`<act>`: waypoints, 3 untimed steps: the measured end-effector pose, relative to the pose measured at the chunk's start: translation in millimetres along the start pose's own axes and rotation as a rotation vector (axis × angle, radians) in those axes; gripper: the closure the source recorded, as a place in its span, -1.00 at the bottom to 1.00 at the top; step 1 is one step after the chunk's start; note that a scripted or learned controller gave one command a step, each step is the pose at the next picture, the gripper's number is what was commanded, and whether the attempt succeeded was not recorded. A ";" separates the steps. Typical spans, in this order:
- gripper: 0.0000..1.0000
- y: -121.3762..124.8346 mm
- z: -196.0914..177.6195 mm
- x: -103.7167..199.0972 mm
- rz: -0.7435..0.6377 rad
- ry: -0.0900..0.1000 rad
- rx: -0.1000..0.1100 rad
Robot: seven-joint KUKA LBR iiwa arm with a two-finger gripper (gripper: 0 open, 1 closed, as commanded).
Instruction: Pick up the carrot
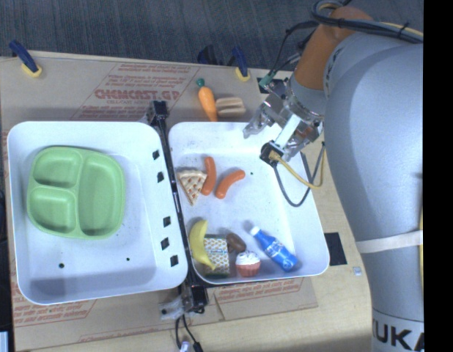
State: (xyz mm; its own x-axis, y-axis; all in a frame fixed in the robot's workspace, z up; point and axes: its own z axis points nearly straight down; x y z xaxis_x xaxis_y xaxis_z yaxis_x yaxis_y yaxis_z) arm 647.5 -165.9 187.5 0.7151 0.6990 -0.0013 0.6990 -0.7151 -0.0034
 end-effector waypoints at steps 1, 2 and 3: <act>-1.00 -33.3 21.9 20.3 0.386 -0.002 0.004; -1.00 -18.2 -27.4 14.4 0.354 0.000 0.001; -1.00 -0.5 84.0 -39.9 0.234 -0.003 0.004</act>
State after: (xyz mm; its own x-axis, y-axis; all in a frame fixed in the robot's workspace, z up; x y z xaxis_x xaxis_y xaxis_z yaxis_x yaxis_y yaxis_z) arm 618.4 -193.3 103.6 0.8579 0.5138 -0.0054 0.5138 -0.8579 -0.0067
